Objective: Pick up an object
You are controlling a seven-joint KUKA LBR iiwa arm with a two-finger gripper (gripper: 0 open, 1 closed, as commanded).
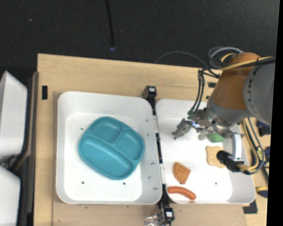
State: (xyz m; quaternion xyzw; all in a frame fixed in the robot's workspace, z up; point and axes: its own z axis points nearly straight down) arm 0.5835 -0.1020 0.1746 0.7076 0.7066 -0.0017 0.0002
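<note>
Camera view. The arm [234, 89] entered from the right side and hung over the right bin [177, 112]. The gripper [190, 130] sat above the upper left part of that bin's floor. One grey finger [181, 130] pointed down and to the left toward the divider between the bins; the rest of the tool was crowded by cabling and wrist hardware. Whether the gripper was released or clenched could not be told from this angle, and nothing was visible between its fingers.

Positions relative to the gripper:
- A green object [216, 137], partly hidden by the wrist, lay just to the right, near the tool.
- A pale toast-shaped piece [212, 154] lay to the right and lower in the picture, apart from the finger.
- An orange waffle-like piece [181, 172] lay lower in the picture, well apart, on the bin floor.
- A red-orange sausage [181, 193] lay farther below, near the front wall of the right bin.
- A teal divided plate [111, 146] lay far to the left, in the middle of the left bin [70, 106].

All listed items rested on the bin floors.
</note>
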